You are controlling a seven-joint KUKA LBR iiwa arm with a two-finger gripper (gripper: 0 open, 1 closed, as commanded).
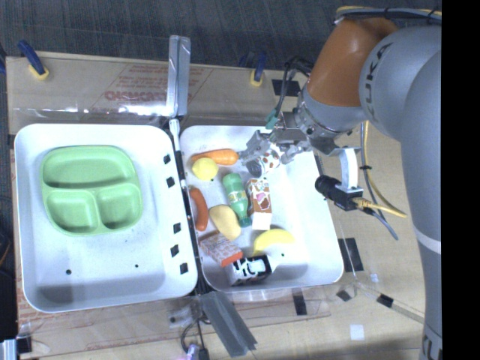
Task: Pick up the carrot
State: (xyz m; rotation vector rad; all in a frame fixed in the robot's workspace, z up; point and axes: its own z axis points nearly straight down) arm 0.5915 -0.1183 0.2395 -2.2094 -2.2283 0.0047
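1. Orange tapered carrot point(215, 157) lying flat at the far end of the right shallow white bin point(319, 223), close to the divider between the two bins.
2. Long axis running roughly left-right across the view, thicker end toward the claw point(264, 153).
3. Claw sitting just to the right of the carrot's near tip, low over the bin; carrot not between its fingers.
4. Claw state: cannot tell, too cluttered and small to read.
5. Round yellow lemon-like fruit point(204, 169) touching or just beside the carrot's lower side; green plastic bottle point(236, 194) near below.
6. Judgement: short shift left along the carrot's axis needed, with the pinch set across its width.
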